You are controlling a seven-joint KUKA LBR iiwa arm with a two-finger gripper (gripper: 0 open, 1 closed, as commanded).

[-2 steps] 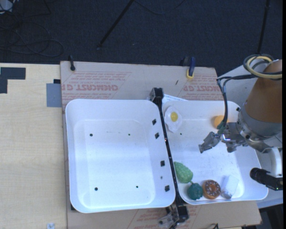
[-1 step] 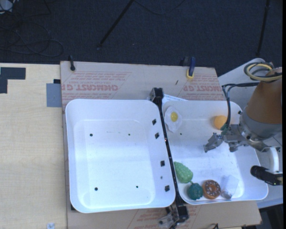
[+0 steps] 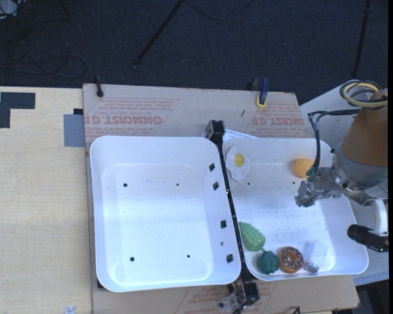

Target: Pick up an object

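Gripper (image 3: 306, 195), finger state unclear, hovers beside a small orange ball (image 3: 302, 167); likely light, smooth; grasp across its middle.

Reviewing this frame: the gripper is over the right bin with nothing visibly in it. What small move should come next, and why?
Probably shift the gripper toward the orange ball just beyond it, then descend. That ball lies apart from other items in the right bin, so it looks the nearest, least cluttered pick.

two bins side by side on my desk (image 3: 33, 208); right bin (image 3: 344, 267) has a donut (image 3: 290, 259) near its front, ball (image 3: 302, 167) further back, my hand (image 3: 306, 195) between.
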